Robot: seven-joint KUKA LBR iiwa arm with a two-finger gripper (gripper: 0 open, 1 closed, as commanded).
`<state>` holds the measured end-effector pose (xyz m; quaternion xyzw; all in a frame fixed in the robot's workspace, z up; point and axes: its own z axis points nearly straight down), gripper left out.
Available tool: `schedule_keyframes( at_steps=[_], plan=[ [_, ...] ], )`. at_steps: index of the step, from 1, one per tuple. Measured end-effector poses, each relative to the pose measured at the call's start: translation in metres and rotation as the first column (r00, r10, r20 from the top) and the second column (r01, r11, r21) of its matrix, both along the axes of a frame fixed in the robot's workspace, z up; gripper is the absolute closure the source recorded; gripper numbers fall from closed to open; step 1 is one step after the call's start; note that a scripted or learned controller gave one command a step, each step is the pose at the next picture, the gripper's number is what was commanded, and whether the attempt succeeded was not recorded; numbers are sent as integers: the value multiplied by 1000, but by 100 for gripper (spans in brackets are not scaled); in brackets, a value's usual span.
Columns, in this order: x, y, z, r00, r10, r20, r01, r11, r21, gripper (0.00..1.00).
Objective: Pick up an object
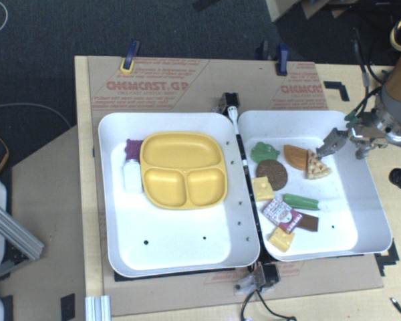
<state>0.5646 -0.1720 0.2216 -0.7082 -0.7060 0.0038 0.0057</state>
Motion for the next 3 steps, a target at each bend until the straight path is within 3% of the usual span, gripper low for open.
schedule_keyframes(
  at_steps=[1, 3],
  plan=[
    [3, 0, 7, 1000, 3, 14, -3, 1000, -3, 0],
    [2, 0, -77, 1000, 3, 8, -3, 1000, -1, 0]
  ],
)
